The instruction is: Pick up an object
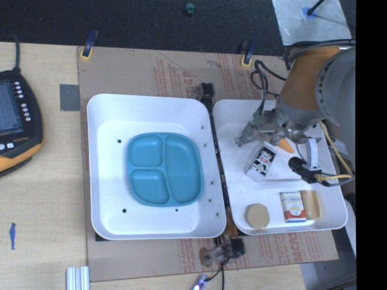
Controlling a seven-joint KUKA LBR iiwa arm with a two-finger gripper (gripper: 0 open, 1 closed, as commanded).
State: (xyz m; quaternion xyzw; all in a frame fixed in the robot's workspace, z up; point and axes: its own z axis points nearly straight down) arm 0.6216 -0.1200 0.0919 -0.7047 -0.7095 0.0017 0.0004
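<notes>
My gripper hangs low over the upper middle of the right bin, the grey arm coming in from the right. Just below it lies a small black-and-white box, tilted, close to the gripper but with nothing showing it held. An orange object peeks out from under the wrist. Along the bin's front sit a round tan disc, a red-and-white carton and a tan block side by side.
The left bin holds a blue divided plate in its middle. A teach pendant lies at the bench's left edge. Clamps pin the cardboard mat at the back.
</notes>
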